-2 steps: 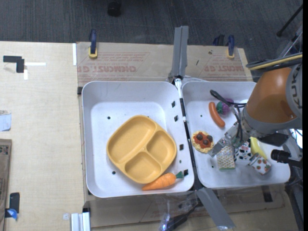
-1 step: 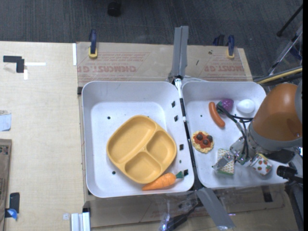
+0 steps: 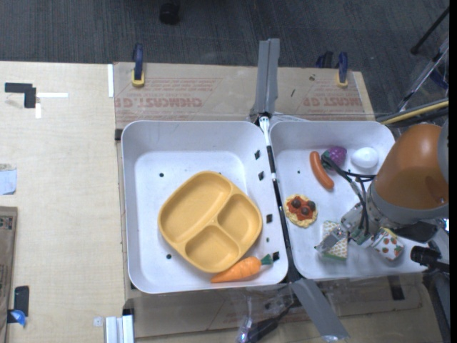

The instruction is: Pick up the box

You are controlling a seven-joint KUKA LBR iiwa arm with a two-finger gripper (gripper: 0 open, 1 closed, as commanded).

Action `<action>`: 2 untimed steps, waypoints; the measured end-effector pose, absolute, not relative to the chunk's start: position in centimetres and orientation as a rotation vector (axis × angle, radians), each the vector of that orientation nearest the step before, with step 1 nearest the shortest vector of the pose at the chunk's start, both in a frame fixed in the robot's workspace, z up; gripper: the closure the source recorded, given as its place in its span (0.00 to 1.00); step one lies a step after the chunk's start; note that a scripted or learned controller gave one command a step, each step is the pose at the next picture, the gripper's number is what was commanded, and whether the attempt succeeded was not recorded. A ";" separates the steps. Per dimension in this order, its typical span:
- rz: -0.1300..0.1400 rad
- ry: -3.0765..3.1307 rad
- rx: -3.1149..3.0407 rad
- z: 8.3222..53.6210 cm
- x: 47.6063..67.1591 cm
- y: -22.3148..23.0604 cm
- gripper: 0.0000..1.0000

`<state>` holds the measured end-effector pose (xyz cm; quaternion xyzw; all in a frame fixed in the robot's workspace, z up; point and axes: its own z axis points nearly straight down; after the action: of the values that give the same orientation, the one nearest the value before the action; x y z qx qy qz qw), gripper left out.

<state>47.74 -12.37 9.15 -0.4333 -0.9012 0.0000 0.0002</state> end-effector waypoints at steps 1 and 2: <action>-0.002 -2.830 -1.368 10.1 47.9 -12.4 1.00; 0.001 -2.784 -1.457 19.1 51.7 -8.5 1.00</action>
<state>51.73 -8.47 19.13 -0.4636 -0.8861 0.0002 -0.0005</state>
